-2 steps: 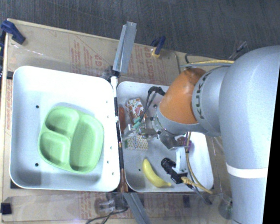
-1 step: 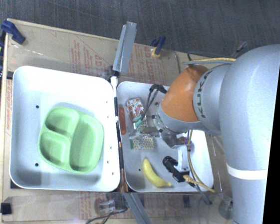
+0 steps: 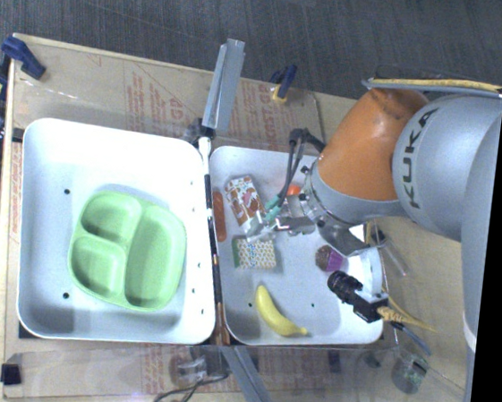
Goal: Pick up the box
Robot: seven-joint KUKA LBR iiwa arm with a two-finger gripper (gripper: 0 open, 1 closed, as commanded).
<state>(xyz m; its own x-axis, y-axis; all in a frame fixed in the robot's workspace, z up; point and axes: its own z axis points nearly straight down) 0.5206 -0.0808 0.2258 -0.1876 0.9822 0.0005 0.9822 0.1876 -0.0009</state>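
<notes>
The pale wooden counter in front of you carries two shallow white bins. The left bin holds a green divided plate. The right bin holds everything else.

The box lies flat in the far left part of the right bin. It is a small printed carton in red and white, set at a slant. A brown sausage-shaped thing lies just beside it along the bin wall. A speckled square pad lies near its lower end, and a yellow banana sits well apart towards the near edge.

The end effector hangs low over the bin, just right of the box and above the pad. You cannot tell from this angle how far open it is, and nothing is visibly held.

Expect the box to be light and fairly stiff, probably thin card that will dent if squeezed hard, with a smooth printed skin that may slip. Your best hold is likely across its narrow width near the middle. Clear the sausage-shaped thing on the wall side first.
</notes>
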